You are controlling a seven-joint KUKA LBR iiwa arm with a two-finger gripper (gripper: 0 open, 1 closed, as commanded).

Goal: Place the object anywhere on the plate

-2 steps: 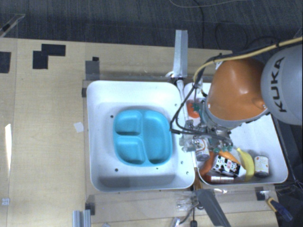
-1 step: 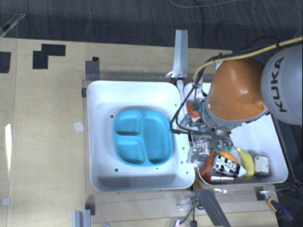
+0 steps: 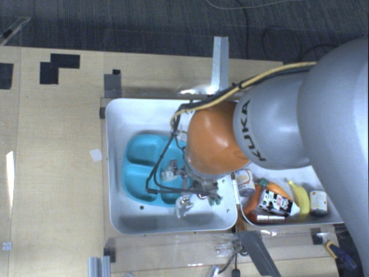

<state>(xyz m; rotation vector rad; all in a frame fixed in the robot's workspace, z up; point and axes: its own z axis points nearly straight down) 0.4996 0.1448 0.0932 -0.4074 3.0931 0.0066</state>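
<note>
Left bin (image 3: 115,172): white, holds a blue sectioned plate (image 3: 141,166) toward its left half.
Gripper (image 3: 185,203): low over the left bin, just right of the plate's lower edge; whether it grasps anything cannot be told.
Arm (image 3: 271,126): grey with orange band, reaching in above the bins' divide.
Right bin (image 3: 323,219): holds a jumble of objects, among them a yellow banana (image 3: 300,196), an orange piece (image 3: 277,188) and a small can (image 3: 244,180).

Pale wooden bench (image 3: 52,172) meets dark carpeted floor (image 3: 115,10) behind.
</note>
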